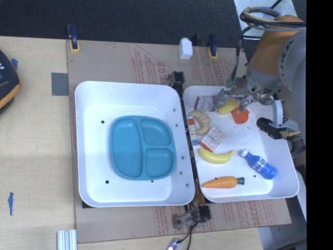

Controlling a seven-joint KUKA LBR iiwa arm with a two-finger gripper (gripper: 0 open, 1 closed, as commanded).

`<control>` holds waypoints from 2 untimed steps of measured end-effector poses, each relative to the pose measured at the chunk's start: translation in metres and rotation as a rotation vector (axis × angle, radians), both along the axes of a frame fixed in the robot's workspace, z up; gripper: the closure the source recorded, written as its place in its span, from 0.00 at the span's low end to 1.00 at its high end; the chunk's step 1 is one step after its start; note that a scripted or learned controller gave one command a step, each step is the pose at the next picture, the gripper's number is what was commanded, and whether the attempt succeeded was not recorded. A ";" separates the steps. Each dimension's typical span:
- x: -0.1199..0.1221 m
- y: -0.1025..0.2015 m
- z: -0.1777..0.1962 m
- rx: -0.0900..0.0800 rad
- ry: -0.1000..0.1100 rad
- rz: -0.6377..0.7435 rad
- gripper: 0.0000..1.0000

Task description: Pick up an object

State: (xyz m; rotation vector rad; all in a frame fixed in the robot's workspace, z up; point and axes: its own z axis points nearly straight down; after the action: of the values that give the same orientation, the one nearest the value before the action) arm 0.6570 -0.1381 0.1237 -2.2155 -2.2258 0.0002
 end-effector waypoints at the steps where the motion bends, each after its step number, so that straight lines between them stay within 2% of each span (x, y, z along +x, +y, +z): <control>1: 0.000 -0.001 0.010 -0.001 0.003 0.005 1.00; 2: 0.000 -0.001 0.010 -0.001 0.004 0.006 0.00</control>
State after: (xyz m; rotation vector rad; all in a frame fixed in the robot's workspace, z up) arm 0.6567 -0.1389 0.1339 -2.2082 -2.2307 0.0055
